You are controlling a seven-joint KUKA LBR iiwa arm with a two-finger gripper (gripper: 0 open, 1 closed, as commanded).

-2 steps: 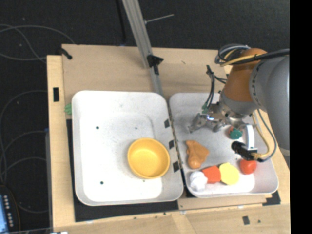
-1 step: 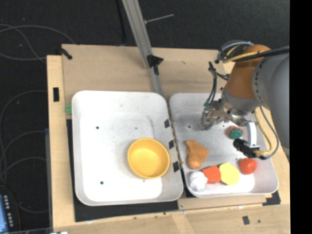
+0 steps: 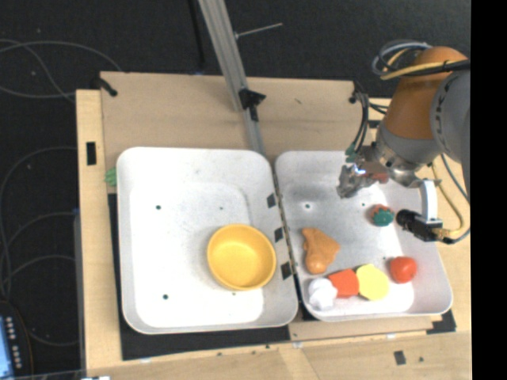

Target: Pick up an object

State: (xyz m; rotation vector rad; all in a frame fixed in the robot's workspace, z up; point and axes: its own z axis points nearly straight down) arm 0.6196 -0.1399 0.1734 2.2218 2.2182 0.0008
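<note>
Gripper (image 3: 348, 182) sits over the upper part of the right bin (image 3: 317, 172), can't tell its finger state. Pickable stuff lies lower right: green-red ball (image 3: 382, 216), tan pear-shaped piece (image 3: 318, 249), red, yellow, orange, white items; yellow bowl (image 3: 241, 256) in left bin (image 3: 174, 188).

A metal pole (image 3: 226, 50) slants over the wooden bench (image 3: 158, 109).

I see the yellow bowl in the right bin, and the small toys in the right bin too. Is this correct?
Not quite. The camera view shows the yellow bowl in the left bin, near its right wall. The small toys, such as the orange piece and the red ball, are indeed in the right bin.
</note>
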